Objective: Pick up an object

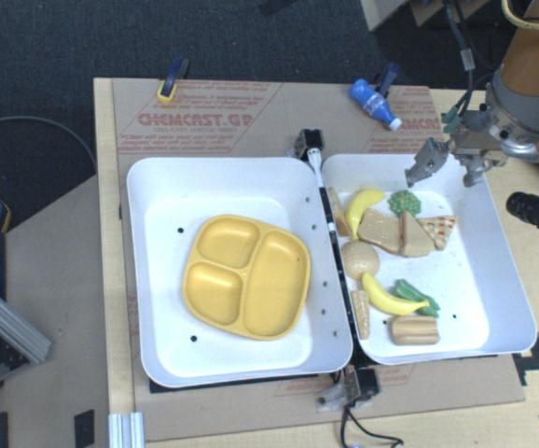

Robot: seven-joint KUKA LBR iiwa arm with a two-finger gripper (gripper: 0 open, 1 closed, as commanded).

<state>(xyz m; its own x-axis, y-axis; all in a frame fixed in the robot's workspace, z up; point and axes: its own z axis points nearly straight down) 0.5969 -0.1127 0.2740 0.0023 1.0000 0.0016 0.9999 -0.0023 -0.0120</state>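
**Pick attempt: gripper above rt bin, nothing in hand yet**

Grey two-finger gripper (449,164) hangs over the back edge of the rt shallow white bin (503,287). Fingers spread apart, nothing between them. One dark finger (425,164) points down-left toward the food pile, the other sits nearer the wrist.

Candidates, all lying in rt bin: small green broccoli-like toy (403,202) just below the gripper, closest target. Beside it a curved yellow plastic banana (364,203), tan bread-slice pieces (388,230), a wedge w/ grill marks (440,228). Nearer the front: round beige ball-shaped piece (359,257), second yellow banana w/ green bit (393,297), brown sausage-like cylinder (413,330). Items crowded, several touching.

Lt shallow white bin (148,250) holds a yellow three-compartment plastic tray (246,276).

Progress, my read: approach stage only. No descent into the pile, no grasp, no lift. Left to do: lower onto one item, close, raise clear. Clutter around the broccoli could spoil a clean grip.
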